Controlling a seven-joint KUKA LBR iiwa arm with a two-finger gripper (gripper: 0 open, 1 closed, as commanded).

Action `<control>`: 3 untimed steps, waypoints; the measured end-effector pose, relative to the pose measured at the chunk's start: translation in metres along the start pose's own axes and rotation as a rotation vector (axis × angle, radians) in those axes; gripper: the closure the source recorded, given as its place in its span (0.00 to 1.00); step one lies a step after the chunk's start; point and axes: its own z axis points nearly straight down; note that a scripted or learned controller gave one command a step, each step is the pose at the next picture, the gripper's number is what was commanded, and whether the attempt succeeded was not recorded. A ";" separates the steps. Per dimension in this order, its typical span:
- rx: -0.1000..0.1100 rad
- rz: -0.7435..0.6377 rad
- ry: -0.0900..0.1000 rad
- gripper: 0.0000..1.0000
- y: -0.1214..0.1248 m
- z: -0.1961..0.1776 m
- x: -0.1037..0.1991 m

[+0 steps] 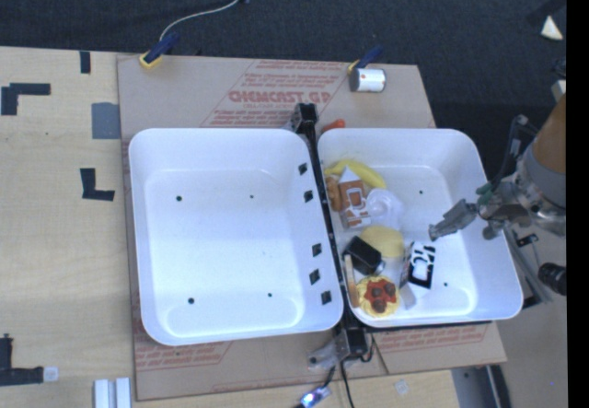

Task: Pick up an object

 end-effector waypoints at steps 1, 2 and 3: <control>0.008 -0.006 0.004 0.00 0.022 0.101 0.059; 0.002 -0.002 0.002 1.00 0.022 0.085 0.056; -0.009 -0.007 -0.001 1.00 0.140 0.100 0.086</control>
